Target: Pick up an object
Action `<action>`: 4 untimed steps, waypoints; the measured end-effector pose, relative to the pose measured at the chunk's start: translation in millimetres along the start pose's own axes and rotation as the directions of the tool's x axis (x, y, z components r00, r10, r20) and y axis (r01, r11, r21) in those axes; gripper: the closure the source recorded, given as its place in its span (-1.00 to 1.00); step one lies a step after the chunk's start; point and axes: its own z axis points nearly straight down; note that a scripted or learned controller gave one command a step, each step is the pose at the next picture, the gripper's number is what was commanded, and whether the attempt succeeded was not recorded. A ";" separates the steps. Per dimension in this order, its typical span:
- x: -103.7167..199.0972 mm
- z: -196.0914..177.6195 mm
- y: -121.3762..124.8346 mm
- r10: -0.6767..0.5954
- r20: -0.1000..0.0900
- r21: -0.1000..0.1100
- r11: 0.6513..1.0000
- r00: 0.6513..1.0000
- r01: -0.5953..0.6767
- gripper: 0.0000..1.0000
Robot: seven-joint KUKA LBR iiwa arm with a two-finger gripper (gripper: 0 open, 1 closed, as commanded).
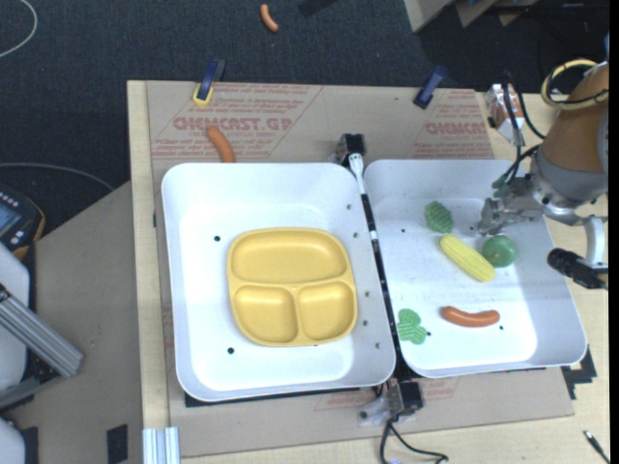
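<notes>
Right bin, white and shallow, holds five small items: a yellow corn cob near its centre; a green round fruit touching the cob's 2 o'clock end; a green ridged vegetable at the cob's 11 o'clock; a red sausage at its 6 o'clock; a green leafy piece at the bin's 8 o'clock edge. Left bin holds a yellow divided plate, three compartments, nothing in them. On the tabletop beyond the left bin lies an orange sausage. The gripper hangs low over the right bin at about 1 o'clock, just above the green round fruit; whether its fingers are parted or closed cannot be told, and nothing is seen held. Likely target, by nearness: the round fruit. Handling note: it is round and crowded by the cob, so the descent should be centred on it, with the fingers straddling it clear of the cob, closing low before lifting straight up.
</notes>
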 end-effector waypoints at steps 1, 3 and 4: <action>-3.4 -59.8 -6.9 0.003 0.004 -0.007 1.000 1.000 -0.003 1.00; -6.4 -129.9 -0.8 0.001 0.003 -0.004 1.000 1.000 -0.001 1.00; 40.8 -133.4 11.9 -0.004 0.002 -0.004 1.000 1.000 0.004 1.00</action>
